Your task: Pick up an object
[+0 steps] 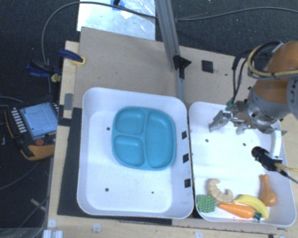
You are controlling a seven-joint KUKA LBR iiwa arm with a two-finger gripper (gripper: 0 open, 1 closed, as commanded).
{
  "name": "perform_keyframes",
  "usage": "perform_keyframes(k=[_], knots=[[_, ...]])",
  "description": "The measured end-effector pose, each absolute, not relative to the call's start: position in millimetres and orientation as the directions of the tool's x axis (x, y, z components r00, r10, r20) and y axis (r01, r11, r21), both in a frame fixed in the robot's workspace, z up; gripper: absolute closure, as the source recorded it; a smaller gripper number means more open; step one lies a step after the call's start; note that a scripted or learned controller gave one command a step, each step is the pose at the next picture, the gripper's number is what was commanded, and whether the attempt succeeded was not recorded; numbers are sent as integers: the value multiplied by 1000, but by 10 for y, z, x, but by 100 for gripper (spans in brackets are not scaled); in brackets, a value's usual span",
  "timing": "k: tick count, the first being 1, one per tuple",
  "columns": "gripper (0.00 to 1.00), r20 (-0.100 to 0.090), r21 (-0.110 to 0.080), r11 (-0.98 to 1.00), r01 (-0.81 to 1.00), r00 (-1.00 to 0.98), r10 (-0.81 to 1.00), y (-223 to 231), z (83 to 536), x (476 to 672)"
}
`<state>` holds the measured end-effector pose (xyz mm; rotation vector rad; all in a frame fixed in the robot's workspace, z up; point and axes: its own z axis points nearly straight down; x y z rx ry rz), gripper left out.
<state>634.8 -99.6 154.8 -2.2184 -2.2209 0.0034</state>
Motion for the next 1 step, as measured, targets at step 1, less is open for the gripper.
perform_keyframes(k=[1], knots=[[0, 0, -2, 1, 1000, -1, 1000, -1025, 1125, 6373]])
